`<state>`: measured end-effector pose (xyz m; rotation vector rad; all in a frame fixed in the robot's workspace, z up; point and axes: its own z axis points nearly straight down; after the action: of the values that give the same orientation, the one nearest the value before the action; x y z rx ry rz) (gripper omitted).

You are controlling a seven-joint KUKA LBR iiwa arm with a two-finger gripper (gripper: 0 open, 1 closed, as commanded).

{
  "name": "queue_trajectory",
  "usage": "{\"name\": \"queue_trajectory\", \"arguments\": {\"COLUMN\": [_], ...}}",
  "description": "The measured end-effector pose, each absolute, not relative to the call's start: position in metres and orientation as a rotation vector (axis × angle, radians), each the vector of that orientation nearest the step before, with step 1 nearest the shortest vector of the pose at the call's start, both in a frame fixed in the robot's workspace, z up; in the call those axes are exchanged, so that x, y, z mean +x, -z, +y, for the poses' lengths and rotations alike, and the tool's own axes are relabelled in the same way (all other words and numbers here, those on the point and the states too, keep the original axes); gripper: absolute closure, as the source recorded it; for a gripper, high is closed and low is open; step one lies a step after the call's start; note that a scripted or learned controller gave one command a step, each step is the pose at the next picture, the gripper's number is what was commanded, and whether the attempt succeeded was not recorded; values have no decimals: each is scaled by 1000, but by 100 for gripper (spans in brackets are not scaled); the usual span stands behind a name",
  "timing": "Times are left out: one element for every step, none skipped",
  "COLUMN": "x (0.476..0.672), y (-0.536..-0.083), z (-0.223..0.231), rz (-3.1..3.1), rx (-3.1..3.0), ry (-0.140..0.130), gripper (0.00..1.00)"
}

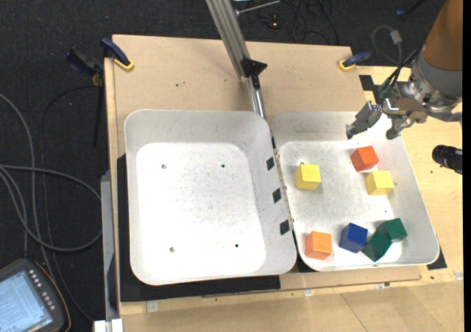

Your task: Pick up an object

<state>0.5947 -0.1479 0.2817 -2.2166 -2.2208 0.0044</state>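
The right bin [412,198] holds all the blocks, and none of them has much of a long axis, since they are small cubes lying flat on the white floor. The red-orange block [364,158] sits near the far right part of that bin, turned so its edges run at a slant to the bin's walls. Just below it lies a yellow block [379,182], nearly touching it and turned a little the same way. Another yellow block [308,176] rests well apart, towards the bin's left wall, sitting squarer to the view. Along the near edge there is an orange block [318,244], a blue block [354,237] beside it, and two dark green blocks [385,238] crowded together at the right, the blue one just against them. The left bin [140,176] lies beside the first, their rims meeting at the middle. The arm [445,51] comes in from the right edge, its orange band above a grey wrist, angled down and leftward over the bin's far right corner. The gripper [377,121] hangs above the bin's back rim, up and slightly right of the red-orange block, its two dark fingers spread apart with white bin showing between them and nothing held there
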Motion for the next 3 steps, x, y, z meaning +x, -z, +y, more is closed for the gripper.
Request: {"name": "queue_trajectory", "arguments": {"x": [595,597,604], "y": [-284,-228,-178], "z": [-148,-158,-163], "rz": [-2224,-2217,-2218], "rx": [-2220,-2220,-2220], "ry": [0,-6,-5], "gripper": [0,0,0]}}
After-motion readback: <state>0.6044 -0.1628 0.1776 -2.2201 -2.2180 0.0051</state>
